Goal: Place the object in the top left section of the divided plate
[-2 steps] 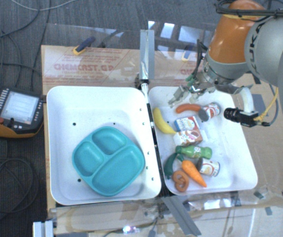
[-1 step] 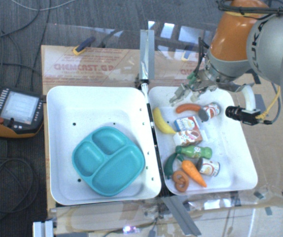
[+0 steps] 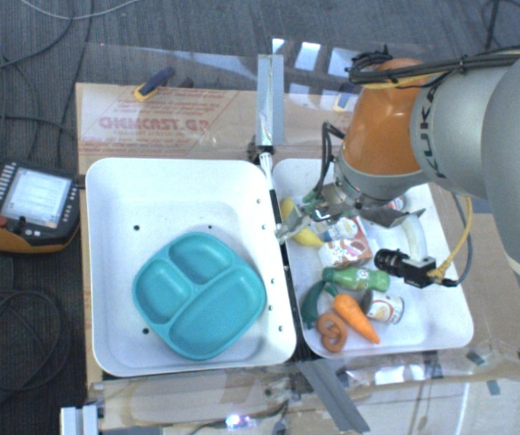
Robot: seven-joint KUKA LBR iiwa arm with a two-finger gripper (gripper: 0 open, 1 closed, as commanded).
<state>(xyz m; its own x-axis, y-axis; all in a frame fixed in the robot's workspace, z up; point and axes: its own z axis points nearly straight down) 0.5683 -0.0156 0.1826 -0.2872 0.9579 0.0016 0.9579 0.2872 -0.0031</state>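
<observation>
My single fixed camera looks down at a slant from above the counter (image 3: 178,120), taking in both white bins (image 3: 115,207) side by side; the arm (image 3: 450,125) enters from its right.

The grey arm (image 3: 477,125) reaches in from the right, its orange band (image 3: 382,139) bulging above the wrist, which points steeply downward so the gripper (image 3: 319,214) hangs low, mostly hidden beneath its own bulk.
</observation>
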